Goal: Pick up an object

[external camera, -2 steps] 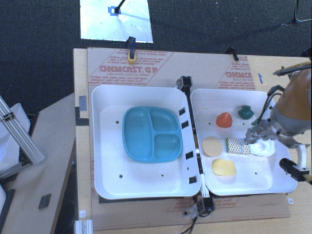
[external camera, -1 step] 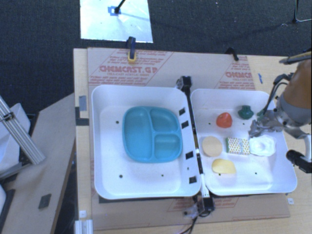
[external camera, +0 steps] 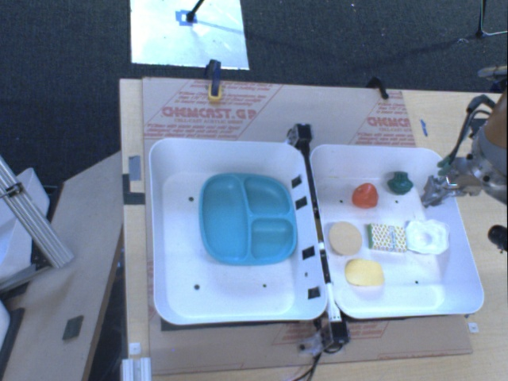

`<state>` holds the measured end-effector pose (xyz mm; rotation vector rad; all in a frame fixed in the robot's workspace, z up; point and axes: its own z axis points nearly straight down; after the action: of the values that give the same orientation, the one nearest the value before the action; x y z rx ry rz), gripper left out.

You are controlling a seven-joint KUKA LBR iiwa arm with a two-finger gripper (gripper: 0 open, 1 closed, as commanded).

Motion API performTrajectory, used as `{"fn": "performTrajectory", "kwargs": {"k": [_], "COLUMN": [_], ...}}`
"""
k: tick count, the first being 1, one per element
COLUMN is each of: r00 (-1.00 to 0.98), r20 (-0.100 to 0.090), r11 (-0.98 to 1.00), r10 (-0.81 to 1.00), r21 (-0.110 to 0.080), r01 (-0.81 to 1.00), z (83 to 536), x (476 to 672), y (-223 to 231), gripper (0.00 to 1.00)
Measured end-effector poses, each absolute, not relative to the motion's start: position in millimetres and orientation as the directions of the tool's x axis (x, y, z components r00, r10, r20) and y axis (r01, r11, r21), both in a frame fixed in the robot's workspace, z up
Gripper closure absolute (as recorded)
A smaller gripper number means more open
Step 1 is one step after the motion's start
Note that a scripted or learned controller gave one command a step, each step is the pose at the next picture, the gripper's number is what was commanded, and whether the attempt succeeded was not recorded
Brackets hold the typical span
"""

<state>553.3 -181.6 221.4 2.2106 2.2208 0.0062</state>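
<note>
Camera view: on the desk (external camera: 135, 236), two shallow white bins are seen side by side. The left bin (external camera: 171, 292) is occupied by a blue divided tray (external camera: 246, 217), which is laid flat near its middle. The right bin (external camera: 452, 292) is filled with several small things. A round tan disc (external camera: 344, 238) is placed nearest the divider, and a yellow piece (external camera: 364, 273) is set just below it. A red object (external camera: 365, 195) is found above the disc, toward the bin's far side. A green-and-white patterned block (external camera: 386, 237) is lodged between the disc and a white ring-shaped object (external camera: 427, 236), and is touching or nearly touching the latter. A dark green object (external camera: 399, 182) is set near the far right corner. The gripper (external camera: 436, 190) is positioned at the bin's right rim, just right of the green object and above the white ring; nothing is seen held. Whether the fingers are spread or pressed together cannot be told.
</note>
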Motion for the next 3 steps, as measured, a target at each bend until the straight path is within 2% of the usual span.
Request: {"fn": "performTrajectory", "kwargs": {"k": [1,3], "r00": [-0.005,-0.010], "r20": [-0.002,0.001], "r11": [0.005,0.010], "r10": [1.000,1.000], "r21": [0.006,0.003], "r01": [1.000,1.000], "z": [257,261], "x": [554.8,572.0], "y": [-182,-88], "gripper": [1.00,1.00]}}
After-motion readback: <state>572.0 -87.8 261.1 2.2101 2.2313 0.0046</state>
